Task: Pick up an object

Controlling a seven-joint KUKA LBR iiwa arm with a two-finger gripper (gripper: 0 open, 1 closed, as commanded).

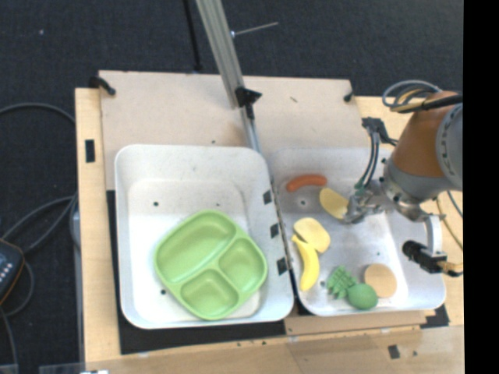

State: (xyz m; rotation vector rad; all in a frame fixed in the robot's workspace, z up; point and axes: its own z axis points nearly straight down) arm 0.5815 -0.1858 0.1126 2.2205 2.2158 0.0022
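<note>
Banana (307, 265): it lies in the right bin (405, 306), close to that bin's left wall; its long axis runs up and down the view, bowed, the upper tip near the yellow slice and the lower tip pointing toward the front rim.
Sausage (306, 182): an orange-red piece at the back of the same bin, its long axis running left to right with a slight arch.
Yellow chip (334, 202): a pale oval lying just beside my fingertips, to their left; I cannot tell whether it touches them.
Yellow slice (313, 233): a flat, rounded piece that meets the banana's upper end.
Green toy (352, 288): a leafy, spiky part on the left joined to a round green ball on the right, near the front rim.
Tan disc (380, 280): a round, cookie-like piece just to the right of the green ball.
Left bin (136, 170): it holds a green divided plate (210, 264) with three compartments, turned at a slant in the front half.
My gripper (355, 211): I reach in from the right and hang low over the middle of the right bin, next to the yellow chip.
My fingers: they appear as one small dark cluster from this height, so I cannot tell whether they are spread or closed, nor whether anything sits between them.
</note>
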